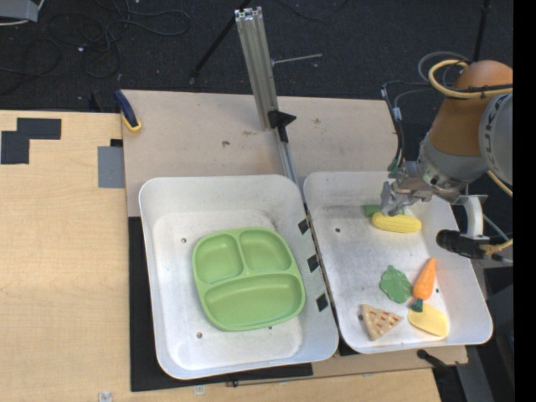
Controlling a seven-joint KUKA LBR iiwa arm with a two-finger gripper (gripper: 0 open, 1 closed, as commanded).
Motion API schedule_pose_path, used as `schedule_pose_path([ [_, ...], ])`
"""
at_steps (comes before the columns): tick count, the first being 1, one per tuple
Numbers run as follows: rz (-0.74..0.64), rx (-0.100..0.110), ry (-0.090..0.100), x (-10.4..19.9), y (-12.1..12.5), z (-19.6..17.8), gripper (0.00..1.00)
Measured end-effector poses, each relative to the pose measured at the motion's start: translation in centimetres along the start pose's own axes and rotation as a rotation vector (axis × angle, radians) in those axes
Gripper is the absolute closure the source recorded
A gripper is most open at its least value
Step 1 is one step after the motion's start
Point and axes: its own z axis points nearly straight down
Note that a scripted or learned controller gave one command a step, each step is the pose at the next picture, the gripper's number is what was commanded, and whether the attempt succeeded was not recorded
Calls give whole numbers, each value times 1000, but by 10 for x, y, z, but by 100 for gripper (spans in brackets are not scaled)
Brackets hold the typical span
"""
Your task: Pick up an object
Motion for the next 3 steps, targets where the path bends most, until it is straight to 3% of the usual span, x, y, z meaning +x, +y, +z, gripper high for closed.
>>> schedule_pose_path([
  [2,-1,1,1,3,-8,-96,100],
  [3,-3,8,3,48,-15,-83,100],
])
